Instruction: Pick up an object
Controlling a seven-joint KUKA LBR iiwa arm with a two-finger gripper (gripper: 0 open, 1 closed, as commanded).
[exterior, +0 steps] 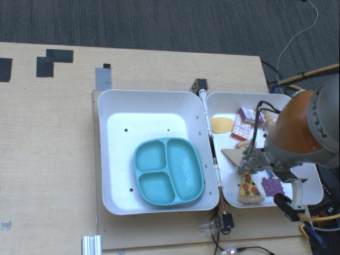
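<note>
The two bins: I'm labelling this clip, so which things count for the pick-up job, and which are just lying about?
For the job:
gripper
pizza slice toy
purple toy
yellow toy
red and white packet
tan wedge
right bin

Lying about:
blue divided plate
left bin
black tape patches

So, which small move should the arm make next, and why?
Probably lower straight down a little: the gripper hovers in the right bin over the tan wedge, just above the pizza slice, and no object shows between its fingers.
</note>
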